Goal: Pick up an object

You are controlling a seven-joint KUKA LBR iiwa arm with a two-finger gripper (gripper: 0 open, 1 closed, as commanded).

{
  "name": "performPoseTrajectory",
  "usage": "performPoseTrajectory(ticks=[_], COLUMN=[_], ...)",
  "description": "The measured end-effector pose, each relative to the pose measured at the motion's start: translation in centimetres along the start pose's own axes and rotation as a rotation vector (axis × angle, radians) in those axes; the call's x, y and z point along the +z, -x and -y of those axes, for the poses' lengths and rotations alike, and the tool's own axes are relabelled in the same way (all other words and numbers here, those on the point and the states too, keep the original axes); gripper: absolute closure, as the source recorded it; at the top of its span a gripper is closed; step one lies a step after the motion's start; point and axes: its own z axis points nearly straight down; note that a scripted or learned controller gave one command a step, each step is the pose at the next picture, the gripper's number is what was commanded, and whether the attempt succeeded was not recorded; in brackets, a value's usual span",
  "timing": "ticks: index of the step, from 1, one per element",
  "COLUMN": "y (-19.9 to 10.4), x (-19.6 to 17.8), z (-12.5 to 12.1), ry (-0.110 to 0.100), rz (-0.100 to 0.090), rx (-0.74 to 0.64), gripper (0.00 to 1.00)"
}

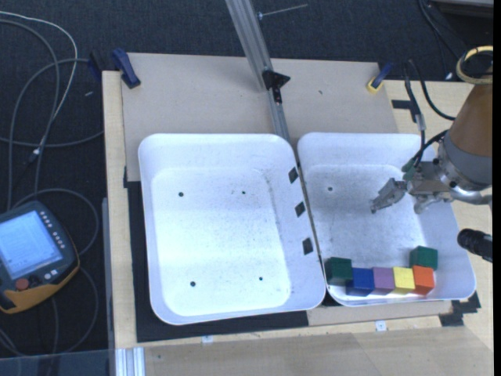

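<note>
Where blocks line right bin, fingers above

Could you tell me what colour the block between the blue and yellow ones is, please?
The block is light purple, seen in the camera view.

Beneath me a pale wooden table stands on dark carpet. Grey cables loop over the floor at left, near a control pendant with a lit screen.

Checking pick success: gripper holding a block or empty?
Empty. The gripper hangs above bare bin floor; the blocks sit along the near wall.
</note>
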Motion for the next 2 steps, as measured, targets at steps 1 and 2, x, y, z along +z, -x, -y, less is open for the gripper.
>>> performPoseTrajectory(ticks=[1,2], y=[-1.74,-1.65], x=[-3.75,-3.52], z=[-0.2,-0.11], ry=[0.005,0.001], rz=[0.001,0.001], rx=[-0.003,-0.001], gripper=[0.0,0.0])
